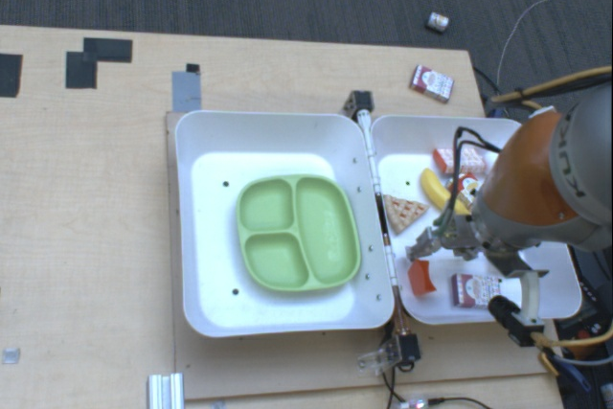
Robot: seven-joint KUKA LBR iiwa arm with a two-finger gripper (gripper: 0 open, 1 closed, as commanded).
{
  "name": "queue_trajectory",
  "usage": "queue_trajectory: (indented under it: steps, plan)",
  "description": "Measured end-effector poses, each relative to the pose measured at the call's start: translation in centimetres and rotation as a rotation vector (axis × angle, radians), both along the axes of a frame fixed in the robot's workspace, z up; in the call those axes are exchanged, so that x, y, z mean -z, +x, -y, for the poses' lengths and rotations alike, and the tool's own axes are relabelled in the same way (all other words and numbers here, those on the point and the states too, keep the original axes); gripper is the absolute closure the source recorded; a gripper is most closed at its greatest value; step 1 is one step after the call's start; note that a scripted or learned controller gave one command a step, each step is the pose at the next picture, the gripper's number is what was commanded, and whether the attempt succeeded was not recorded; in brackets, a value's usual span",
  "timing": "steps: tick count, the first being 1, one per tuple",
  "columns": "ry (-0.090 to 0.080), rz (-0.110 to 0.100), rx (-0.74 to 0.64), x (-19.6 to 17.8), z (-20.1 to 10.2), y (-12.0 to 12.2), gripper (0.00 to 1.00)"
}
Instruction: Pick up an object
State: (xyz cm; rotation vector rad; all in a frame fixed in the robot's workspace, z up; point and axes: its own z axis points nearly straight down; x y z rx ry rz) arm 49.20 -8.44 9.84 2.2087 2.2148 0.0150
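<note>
Camera view, from above: the grey arm with an orange band is lowered into the right white bin (565, 297), its gripper (433, 242) placed just above a small red block (420, 277), beside a waffle-patterned wedge (404, 211) and a yellow banana (436, 188). Whether anything is gripped cannot be told. A descent and closing seem called for next. A green divided plate (297, 233) is seen in the left white bin (192, 206), on a pale wooden bench (86, 225).

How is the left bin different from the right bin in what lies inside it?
The left bin holds one large thing, a green divided plate, while the right bin holds several small things, such as a banana, a waffle piece and a small red item. The left bin is in full sight, while the arm covers part of the right bin. Both bins are white, shallow and side by side.
</note>
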Motion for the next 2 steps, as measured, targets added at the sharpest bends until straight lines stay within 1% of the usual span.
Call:
queue_trajectory:
  steps: [1,2]
  plan:
    - [0.001,0.004,-0.002,-1.06,-0.06,0.17,1.00]
    - [0.001,0.004,-0.002,-1.05,-0.07,0.17,0.00]
